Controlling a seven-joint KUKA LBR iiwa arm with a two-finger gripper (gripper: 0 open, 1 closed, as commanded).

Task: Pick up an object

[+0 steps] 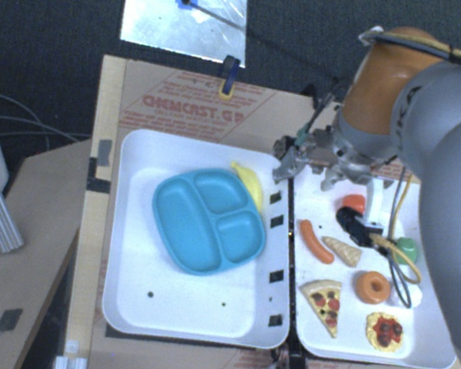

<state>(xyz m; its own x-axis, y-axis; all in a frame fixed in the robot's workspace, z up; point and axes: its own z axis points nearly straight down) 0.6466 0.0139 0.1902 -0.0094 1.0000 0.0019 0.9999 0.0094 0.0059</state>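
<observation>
We see a bench (pixel 184 93) carrying two white bins; the left bin (pixel 120 292) holds a blue tray (pixel 207 219) with a banana (pixel 250 183) half hidden behind its far edge. The arm (pixel 450 128) covers the right bin's (pixel 426 348) far corner, and we cannot tell how the gripper (pixel 309 162) is set above the divider's far end. Toward the near edge from it lie a sausage (pixel 315 241), wedge (pixel 342 251), donut (pixel 372 286), pizza slice (pixel 324 303) and small pizza (pixel 385 331)
</observation>
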